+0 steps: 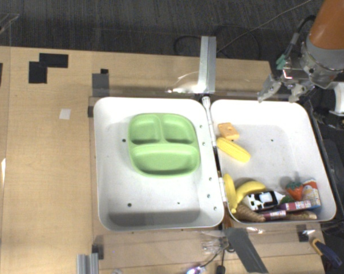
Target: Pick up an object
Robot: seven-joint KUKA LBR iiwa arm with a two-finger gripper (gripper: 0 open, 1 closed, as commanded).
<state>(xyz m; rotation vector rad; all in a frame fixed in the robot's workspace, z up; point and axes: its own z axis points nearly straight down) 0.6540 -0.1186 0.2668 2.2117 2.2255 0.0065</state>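
Observation:
My gripper hangs above the far rim of the right bin, near its back right corner, open with nothing between its fingers. In that bin, an orange block and a yellow corn-like piece lie near the left wall. A banana, a black-and-white toy, a brown item, a red-and-white tube and a colourful packet crowd the front edge. All of them are well below the gripper in the view.
The left bin holds a green divided plate. A metal post stands behind the seam between the bins. Cables run behind the bench at the top right.

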